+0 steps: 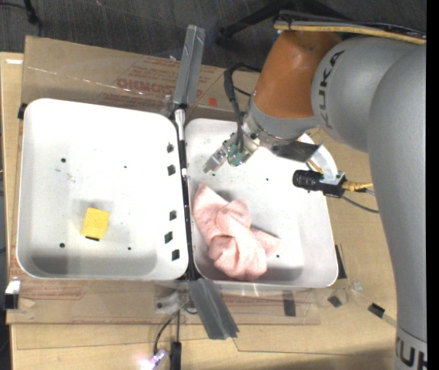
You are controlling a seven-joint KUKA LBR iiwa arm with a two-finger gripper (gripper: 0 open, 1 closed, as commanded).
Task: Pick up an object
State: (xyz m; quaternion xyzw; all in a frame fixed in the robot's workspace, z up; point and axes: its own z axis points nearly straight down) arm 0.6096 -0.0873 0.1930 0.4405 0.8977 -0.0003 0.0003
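Cloth (231, 240) bunched in right bin (323, 260), long axis diagonal

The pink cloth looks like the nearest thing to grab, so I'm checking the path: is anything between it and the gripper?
Nothing visible. The gripper hangs over the far part of the right bin, and only bare white bin floor separates it from the pink cloth lying nearer the front.

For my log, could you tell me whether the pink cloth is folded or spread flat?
Neither: the pink cloth lies crumpled, bunched in rumpled folds.
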